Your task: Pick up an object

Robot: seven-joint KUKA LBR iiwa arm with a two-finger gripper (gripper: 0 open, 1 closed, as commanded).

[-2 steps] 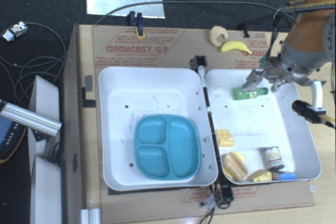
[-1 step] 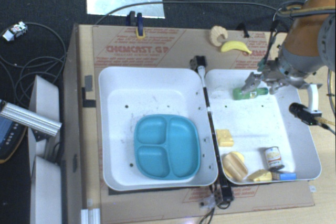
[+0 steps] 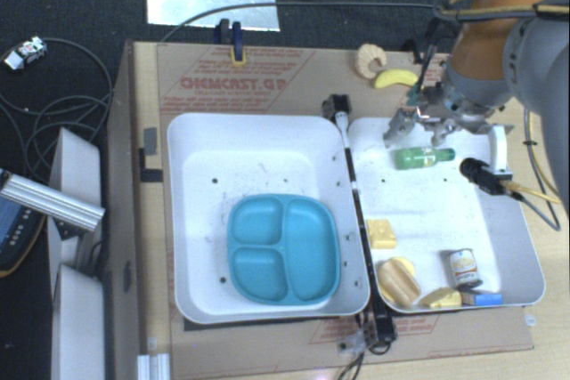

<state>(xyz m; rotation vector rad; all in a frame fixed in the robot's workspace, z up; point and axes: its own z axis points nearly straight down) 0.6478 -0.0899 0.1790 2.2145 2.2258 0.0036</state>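
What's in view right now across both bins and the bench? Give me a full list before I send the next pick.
divided plate: one, blue, in the left bin
left bin: one, white, left half of the bench
right bin: one, white, right half of the bench
bottle: one, green, lying near the right bin's far edge
cheese-like block: one, pale yellow, right bin near the divider
bread-like piece: one, tan, right bin's near left corner
small can: one, dark with a label, right bin's near side
banana: one, yellow, on the bench behind the right bin
gripper: one, grey, just above the bottle
arm: one, grey with orange band, entering from the right
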